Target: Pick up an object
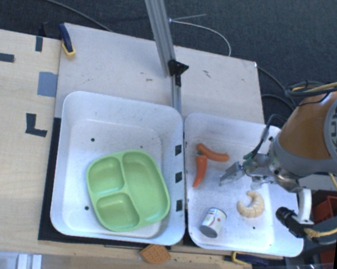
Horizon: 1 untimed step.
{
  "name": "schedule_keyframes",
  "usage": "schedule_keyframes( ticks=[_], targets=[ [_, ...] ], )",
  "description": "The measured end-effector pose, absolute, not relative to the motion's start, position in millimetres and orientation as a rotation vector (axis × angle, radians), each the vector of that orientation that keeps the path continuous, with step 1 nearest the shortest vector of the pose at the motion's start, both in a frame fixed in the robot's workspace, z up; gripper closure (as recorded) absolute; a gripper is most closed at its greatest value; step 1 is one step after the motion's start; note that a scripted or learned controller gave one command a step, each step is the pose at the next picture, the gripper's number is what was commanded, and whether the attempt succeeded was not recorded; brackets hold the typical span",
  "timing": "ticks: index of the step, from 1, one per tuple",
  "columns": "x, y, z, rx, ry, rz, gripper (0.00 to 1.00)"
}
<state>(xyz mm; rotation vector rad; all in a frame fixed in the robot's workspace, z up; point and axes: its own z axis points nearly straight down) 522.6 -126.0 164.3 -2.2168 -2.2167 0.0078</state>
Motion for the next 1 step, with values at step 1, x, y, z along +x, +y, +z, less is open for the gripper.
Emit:
schedule_keyframes(
  ticks=[1],
  targets=[
    [514.5, -132.9, 106.5, -2.217, -2.216, 0.008, 0.0]
  ],
)
